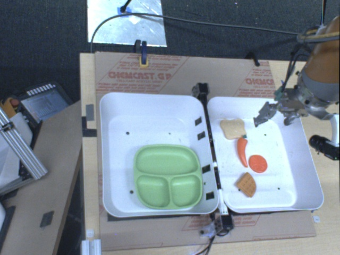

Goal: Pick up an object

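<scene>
Brightness: even, fairly bright, slightly washed out.
Glare: the foil sheet (126, 14) at top gleams; the white bins (154, 110) are near overexposed.
Shadows: soft and faint, just under the bin rims.
Sharpness: soft overall, low resolution; the arm (321, 62) at right looks blurred.

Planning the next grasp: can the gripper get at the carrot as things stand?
Probably yes. The gripper is above the right bin, and the carrot lies uncovered, though the bread touches its top end.
</scene>
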`<state>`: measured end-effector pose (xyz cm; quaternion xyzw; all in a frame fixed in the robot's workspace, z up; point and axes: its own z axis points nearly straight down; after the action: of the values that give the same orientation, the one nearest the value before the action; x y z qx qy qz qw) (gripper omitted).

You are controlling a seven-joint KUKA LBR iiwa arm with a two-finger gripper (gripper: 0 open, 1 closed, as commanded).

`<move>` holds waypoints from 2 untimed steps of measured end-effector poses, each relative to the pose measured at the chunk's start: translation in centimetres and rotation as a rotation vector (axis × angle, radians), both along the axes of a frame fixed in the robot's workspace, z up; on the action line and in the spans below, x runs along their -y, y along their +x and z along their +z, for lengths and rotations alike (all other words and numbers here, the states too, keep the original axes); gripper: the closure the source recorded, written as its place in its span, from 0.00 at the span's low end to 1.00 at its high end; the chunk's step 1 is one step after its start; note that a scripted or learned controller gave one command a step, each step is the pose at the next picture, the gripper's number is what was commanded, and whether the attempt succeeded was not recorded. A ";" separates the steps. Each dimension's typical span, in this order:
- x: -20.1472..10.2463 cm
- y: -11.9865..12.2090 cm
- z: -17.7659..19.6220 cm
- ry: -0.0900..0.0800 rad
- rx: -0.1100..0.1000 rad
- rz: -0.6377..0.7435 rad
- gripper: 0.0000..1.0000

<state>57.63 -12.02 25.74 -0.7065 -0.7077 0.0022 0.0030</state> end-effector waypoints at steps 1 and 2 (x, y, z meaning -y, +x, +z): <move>0.0 0.2 0.5 -0.001 0.009 0.002 0.00; -0.1 0.9 -4.0 -0.001 0.006 0.000 0.00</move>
<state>58.52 -11.90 21.78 -0.7065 -0.7077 0.0004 0.0006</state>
